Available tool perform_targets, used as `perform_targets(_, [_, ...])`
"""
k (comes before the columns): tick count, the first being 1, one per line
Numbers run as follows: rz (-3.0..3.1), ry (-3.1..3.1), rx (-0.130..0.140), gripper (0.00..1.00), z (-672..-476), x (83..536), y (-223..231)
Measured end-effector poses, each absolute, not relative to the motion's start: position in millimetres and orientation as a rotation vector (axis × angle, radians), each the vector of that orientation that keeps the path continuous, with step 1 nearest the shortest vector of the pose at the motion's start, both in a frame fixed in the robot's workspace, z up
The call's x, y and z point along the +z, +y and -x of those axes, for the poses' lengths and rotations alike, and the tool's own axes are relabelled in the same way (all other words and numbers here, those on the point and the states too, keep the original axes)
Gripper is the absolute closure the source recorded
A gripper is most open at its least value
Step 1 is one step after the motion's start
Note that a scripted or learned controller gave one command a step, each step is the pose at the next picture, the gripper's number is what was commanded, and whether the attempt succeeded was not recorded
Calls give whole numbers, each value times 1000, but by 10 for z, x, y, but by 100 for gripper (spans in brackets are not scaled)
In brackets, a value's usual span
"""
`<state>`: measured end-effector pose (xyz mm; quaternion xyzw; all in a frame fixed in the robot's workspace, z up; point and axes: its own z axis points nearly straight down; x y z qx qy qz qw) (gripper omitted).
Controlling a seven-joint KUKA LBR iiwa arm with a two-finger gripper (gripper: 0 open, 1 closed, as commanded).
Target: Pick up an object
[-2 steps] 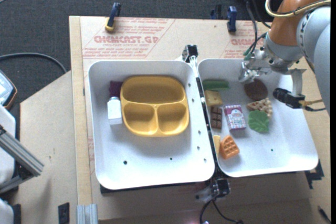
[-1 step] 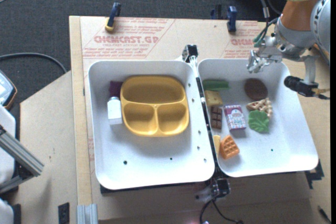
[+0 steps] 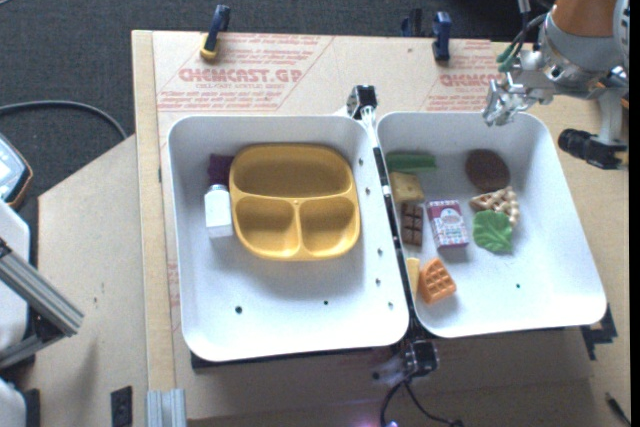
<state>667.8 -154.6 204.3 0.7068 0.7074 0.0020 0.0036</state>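
While toy foods crowd the right white bin [image 3: 560,245], a round brown plastic patty [image 3: 487,168] lies near its far edge beside a green leaf piece [image 3: 492,231]. We see the metal two-finger gripper [image 3: 497,109] above the bin's far rim, its fingers slightly parted, gripping nothing.

We are seeing a grey arm [image 3: 575,40] wearing an orange band, green cables trailing beside its metallic gripper [image 3: 497,105].
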Motion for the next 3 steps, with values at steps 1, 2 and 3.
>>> perform_targets(1, [-2216,2218,5,100,-6690,2272,-1550])
perform_targets(2, [-2219,2229,-1,100,-6667,2158,-1000])
perform_targets(3, [-2221,2226,-2,100,-6581,2176,-815])
